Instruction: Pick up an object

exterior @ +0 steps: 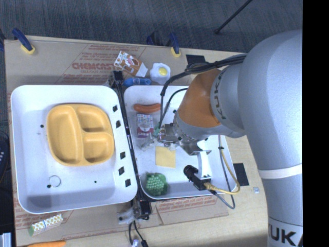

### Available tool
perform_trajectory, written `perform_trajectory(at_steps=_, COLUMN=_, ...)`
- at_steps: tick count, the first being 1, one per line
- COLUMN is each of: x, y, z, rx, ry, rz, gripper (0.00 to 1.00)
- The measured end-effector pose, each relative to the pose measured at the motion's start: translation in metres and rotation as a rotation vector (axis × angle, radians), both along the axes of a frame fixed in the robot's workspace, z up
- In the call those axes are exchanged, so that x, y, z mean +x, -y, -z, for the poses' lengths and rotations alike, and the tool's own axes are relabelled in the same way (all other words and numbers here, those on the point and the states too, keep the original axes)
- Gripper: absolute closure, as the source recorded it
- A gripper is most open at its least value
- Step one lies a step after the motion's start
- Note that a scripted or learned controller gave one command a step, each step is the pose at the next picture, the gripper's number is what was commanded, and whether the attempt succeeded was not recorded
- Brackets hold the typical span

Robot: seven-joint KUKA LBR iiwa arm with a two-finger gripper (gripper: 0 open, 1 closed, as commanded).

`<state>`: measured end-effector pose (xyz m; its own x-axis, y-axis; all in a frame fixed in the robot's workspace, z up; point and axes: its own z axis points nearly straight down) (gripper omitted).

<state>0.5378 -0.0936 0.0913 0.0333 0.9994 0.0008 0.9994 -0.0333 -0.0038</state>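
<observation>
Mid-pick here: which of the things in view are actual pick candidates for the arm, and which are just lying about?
Candidates, in the right bin: sausage, packet, cheese slice, green ball.

Lying about: yellow tray in the left bin; snack pack, egg toy on the bench.

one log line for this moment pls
arm over right bin | gripper above cheese slice | broccoli, hot dog lying loose

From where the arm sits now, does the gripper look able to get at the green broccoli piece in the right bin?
Probably yes. The broccoli lies uncovered at the right bin's near edge, apart from the cheese slice, with nothing on top. The arm hangs over that bin.
</observation>
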Motion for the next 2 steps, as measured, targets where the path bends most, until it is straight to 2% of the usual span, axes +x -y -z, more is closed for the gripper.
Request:
perform_trajectory(at_steps=1, x=0.06, y=0.002, z=0.0, rx=-0.001, ry=0.0, rz=0.174, gripper=0.0)
perform_trajectory(at_steps=2, x=0.093, y=-0.05, z=-0.101, rx=0.0, ry=0.001, rz=0.262, gripper=0.0)
